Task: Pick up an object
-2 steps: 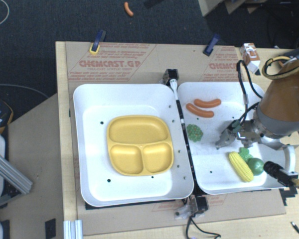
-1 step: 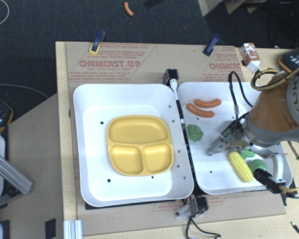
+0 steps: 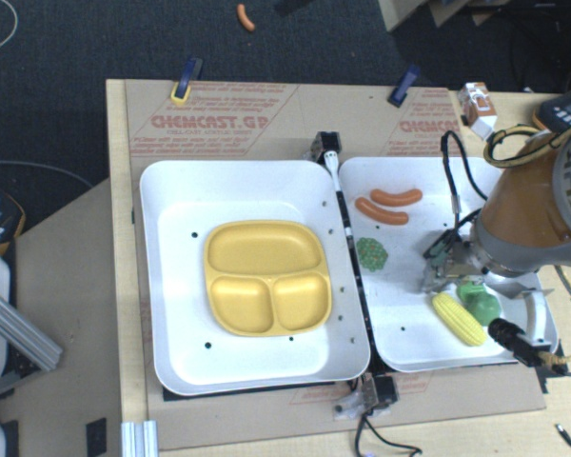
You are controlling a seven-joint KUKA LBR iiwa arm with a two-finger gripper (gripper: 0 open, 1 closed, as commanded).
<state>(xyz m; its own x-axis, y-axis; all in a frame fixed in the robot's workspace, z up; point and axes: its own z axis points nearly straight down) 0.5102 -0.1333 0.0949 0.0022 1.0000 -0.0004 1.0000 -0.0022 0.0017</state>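
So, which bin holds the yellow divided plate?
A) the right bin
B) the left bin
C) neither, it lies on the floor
B: the yellow divided plate lies in the left bin, while the right bin holds the sausages and the corn.

Dark carpet floor (image 3: 95,27), one small orange scrap (image 3: 246,16) lying loose; cardboard-topped bench (image 3: 266,112); aluminium rail (image 3: 19,331) at left.
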